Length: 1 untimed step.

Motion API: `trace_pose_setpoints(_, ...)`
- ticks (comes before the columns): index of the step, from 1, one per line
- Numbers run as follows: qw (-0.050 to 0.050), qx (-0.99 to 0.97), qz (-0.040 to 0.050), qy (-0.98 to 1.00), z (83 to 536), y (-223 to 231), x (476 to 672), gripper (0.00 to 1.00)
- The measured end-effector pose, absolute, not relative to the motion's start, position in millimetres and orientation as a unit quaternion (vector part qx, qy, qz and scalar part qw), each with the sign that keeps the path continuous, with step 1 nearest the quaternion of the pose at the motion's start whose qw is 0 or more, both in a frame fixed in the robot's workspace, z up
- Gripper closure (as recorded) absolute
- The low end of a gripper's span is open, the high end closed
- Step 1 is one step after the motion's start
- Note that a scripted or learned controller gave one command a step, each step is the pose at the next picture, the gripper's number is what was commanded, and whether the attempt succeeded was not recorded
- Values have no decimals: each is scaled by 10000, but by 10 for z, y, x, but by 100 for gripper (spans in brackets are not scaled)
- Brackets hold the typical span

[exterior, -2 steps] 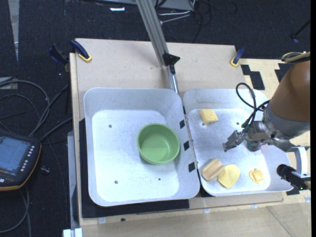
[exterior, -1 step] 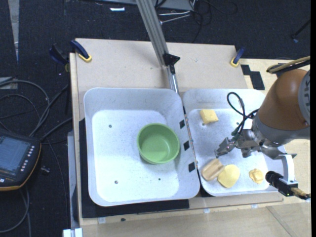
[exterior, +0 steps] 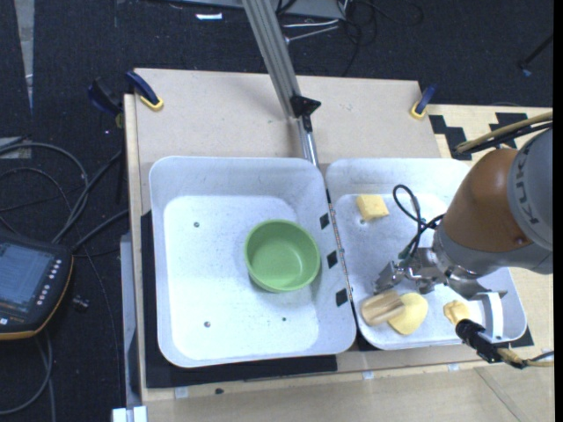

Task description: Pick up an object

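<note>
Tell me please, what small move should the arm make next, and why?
Probably a short descent straight down. The gripper hovers in the right bin, just above the tan block and the yellow piece beside it, and no object is visible between its fingers. Lowering onto the tan block seems the nearest way to a grasp.

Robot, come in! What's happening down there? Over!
Gripper low in right bin, above tan block and yellow lump. Nothing seen held. Green bowl in left bin.
</note>
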<state>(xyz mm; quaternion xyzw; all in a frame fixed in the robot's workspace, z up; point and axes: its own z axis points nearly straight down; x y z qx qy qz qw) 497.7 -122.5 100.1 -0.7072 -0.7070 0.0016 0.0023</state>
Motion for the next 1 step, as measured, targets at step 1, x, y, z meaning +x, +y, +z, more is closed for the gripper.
trace_pose_setpoints(1,-1,-7070,-1,-7072,955,-1223,4979,0)
